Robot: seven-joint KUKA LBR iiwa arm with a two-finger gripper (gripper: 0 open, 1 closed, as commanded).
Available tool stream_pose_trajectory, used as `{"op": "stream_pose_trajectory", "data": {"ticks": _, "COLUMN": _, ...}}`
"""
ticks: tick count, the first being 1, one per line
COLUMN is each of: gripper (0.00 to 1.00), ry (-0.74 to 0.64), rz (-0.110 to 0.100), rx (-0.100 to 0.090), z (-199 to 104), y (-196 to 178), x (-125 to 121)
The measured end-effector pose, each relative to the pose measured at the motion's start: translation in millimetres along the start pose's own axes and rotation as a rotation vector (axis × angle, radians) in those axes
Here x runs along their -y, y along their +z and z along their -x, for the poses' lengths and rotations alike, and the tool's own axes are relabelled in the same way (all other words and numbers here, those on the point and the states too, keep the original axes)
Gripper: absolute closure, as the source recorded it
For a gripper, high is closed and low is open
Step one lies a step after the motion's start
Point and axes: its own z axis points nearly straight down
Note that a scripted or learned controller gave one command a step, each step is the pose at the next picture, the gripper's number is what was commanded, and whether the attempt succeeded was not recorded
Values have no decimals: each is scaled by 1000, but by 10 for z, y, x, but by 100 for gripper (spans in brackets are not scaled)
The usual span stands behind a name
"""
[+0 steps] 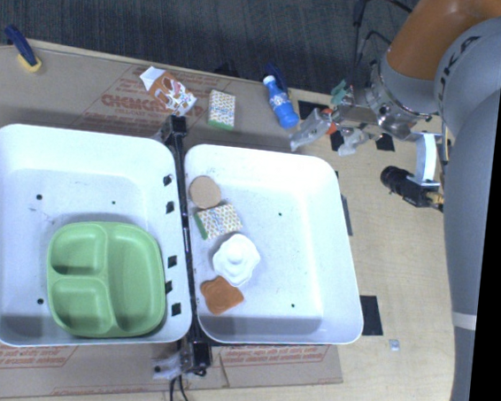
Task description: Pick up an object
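- Gripper (pixel 322 131) sits above the far rim of the right bin (pixel 339 249), outside it, over the bench (pixel 405 256). Finger spacing cannot be judged; the tip area is blurred. Nothing is visibly held between them, and I cannot tell if they touch anything.
- Blue bottle (pixel 280 102): one, lying on the bench just left of the gripper, apart from it.
- Right bin holds four objects, clustered along its left wall: one round tan piece (pixel 204 191), one patterned packet (pixel 220 221) just below it, one white lumpy item (pixel 236 259), one orange-brown piece (pixel 221 295) nearest the front. Neighbours touch or nearly touch.
- Left bin (pixel 22 171): one green divided tray (pixel 105 278), three compartments, lying flat toward the front.
- Behind the bins on the cardboard: one orange-and-white wrapper (pixel 168 91), one small green-patterned box (pixel 222 109).
- Far left corner: one blue-and-yellow clamp (pixel 23 48).
- Arm (pixel 461 102): grey, orange band at top right.
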Motion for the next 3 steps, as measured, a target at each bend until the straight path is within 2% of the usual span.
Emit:
{"op": "stream_pose_trajectory", "data": {"ticks": 1, "gripper": 0, "ry": -1, "rz": -9, "rx": -4, "z": -410, "y": 1419, "x": 617}}
{"op": "stream_pose_trajectory", "data": {"ticks": 2, "gripper": 0, "ry": -4, "rz": -4, "rx": -5, "z": -1179, "y": 1057, "x": 376}}
{"op": "stream_pose_trajectory", "data": {"ticks": 3, "gripper": 0, "ry": -1, "rz": -1, "rx": -1, "z": -579, "y": 2043, "x": 109}}
